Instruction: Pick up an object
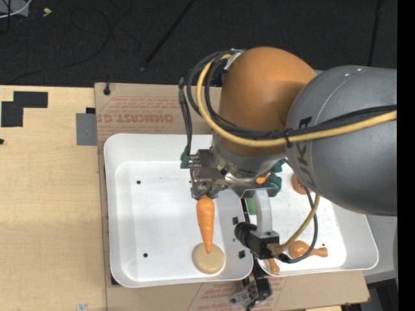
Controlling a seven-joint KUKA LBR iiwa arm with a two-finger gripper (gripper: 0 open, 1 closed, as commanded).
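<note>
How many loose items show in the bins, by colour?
Orange: 3, the carrot in the left bin, a long-handled piece and a partly hidden bit in the right bin
Beige: 1, the disc
Teal: 1, a partly hidden piece
Total: 5 visible

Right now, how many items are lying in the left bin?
2. A toy carrot lies mid-bin, just below the gripper; a round beige disc sits at its tip near the left bin's front edge. The arm may hide more.
</note>
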